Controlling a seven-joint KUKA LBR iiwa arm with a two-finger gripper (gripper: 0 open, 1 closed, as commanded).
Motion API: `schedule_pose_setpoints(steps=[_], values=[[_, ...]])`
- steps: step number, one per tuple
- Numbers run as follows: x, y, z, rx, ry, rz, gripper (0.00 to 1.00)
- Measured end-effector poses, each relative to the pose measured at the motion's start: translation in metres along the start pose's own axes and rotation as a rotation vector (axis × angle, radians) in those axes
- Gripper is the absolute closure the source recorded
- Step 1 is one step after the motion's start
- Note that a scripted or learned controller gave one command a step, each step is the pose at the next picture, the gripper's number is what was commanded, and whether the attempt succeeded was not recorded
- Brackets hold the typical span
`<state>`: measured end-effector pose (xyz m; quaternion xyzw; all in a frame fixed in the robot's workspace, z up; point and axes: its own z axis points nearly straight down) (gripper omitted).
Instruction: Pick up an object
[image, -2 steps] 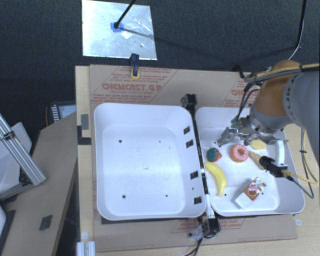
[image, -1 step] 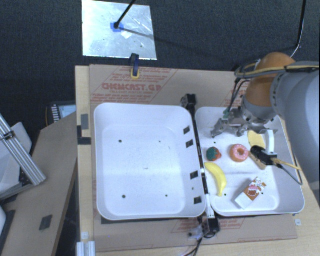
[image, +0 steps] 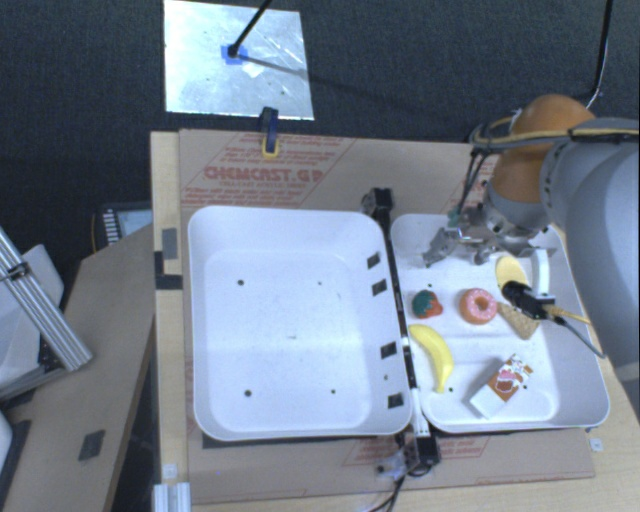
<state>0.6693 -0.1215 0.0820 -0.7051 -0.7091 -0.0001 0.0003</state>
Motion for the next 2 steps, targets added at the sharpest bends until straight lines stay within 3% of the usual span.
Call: schedule_pose_setpoints(steps=[1,2], values=[[0.0376,-0.0005,0.0008,0.002,0.0,-0.002,0.0],[0.0356,-0.0003,-0.0069,0.004,0.0,-0.002,1.0]])
